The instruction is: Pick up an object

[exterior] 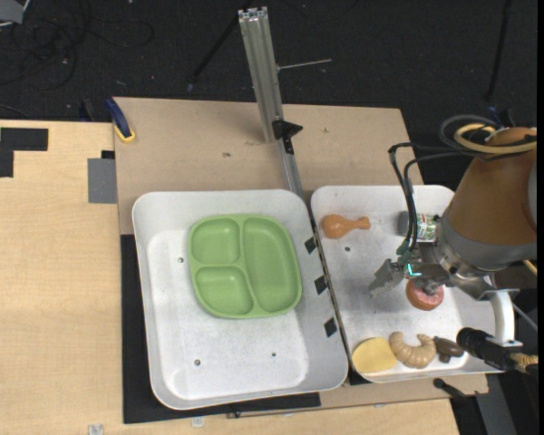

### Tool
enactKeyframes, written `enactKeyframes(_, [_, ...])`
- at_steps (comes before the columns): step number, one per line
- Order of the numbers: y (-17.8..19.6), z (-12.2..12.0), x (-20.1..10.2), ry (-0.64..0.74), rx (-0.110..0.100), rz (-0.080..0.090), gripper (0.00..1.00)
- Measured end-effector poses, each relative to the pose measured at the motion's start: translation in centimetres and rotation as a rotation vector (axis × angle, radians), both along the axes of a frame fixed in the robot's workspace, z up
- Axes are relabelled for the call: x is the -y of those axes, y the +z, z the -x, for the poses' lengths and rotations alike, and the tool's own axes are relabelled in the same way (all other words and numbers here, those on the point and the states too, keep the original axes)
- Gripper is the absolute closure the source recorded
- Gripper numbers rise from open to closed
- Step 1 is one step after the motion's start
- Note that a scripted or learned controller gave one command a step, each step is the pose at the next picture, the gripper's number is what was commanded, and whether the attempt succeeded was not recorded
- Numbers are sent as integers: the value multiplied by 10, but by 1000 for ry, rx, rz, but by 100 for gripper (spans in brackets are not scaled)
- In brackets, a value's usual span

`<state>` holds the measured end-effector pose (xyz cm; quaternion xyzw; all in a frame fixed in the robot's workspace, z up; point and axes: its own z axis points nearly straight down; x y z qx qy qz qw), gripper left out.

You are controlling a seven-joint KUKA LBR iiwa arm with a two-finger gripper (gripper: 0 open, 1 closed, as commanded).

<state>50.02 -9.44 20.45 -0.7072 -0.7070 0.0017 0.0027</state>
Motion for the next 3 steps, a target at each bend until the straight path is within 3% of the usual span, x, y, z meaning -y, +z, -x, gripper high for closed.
enactKeyframes(1, [1, 0, 0, 0, 1, 0, 0])
enactKeyframes(3, [-92, -4, -12, -1, -3, -1, 0])
